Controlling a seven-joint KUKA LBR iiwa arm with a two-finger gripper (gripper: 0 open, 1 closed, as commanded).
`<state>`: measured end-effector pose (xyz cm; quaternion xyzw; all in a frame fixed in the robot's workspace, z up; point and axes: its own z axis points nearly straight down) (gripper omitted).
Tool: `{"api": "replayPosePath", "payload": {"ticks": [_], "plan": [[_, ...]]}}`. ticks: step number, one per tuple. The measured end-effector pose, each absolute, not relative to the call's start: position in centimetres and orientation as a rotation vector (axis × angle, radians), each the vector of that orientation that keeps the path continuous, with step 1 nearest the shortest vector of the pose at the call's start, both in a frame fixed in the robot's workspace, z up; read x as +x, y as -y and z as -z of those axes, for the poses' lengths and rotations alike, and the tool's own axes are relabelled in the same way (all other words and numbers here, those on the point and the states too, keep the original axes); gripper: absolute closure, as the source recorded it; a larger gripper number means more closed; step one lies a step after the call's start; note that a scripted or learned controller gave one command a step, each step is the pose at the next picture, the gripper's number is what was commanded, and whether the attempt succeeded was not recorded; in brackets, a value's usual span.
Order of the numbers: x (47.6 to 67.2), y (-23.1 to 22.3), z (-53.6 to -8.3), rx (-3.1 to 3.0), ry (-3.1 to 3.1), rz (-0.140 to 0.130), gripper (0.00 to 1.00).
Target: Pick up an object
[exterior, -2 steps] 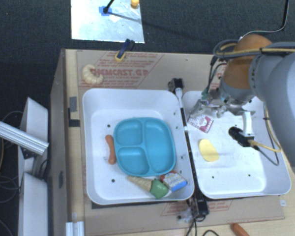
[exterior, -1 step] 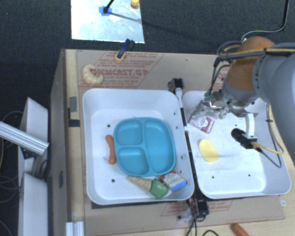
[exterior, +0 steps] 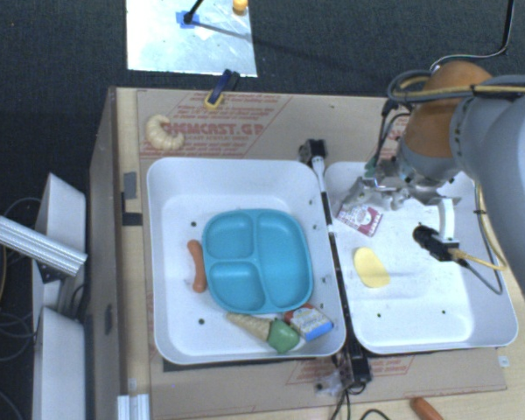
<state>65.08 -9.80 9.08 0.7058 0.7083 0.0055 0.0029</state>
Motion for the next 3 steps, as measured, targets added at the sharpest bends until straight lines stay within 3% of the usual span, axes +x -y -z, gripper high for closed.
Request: {"api": "replayPosePath", "payload": {"ticks": [3], "plan": [[64.53, 9.42, -9.12, 2.207, -2.213, -0.017, 0.0]]}}
